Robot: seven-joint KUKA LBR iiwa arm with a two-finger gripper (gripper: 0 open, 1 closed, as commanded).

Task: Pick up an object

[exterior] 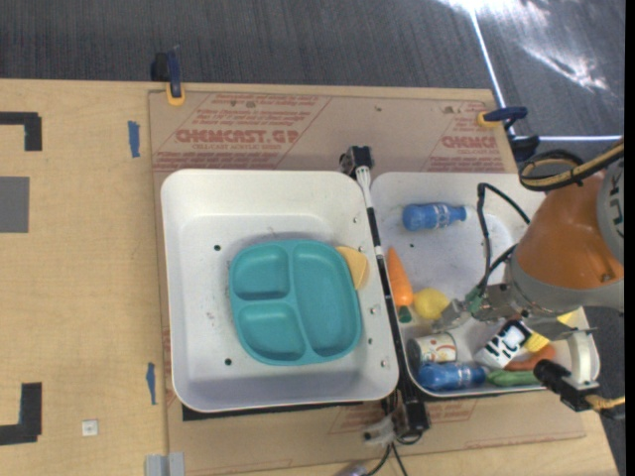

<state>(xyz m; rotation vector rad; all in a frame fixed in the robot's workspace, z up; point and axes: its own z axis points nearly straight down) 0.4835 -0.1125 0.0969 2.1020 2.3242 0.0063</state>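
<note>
I saw the right bin's (437, 251) clutter: blue bottle (433, 215) on its side at the far end, orange carrot (399, 278) along the left wall, yellow lemon-like piece (431, 303) beside it, small white cup (437, 348), another blue bottle (451, 375) lying at the near edge.

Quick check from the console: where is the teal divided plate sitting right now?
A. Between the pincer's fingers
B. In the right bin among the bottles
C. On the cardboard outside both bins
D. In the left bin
D: the teal divided plate lies flat on the floor of the left bin, while the blue bottle and the carrot are in the right bin.
</note>
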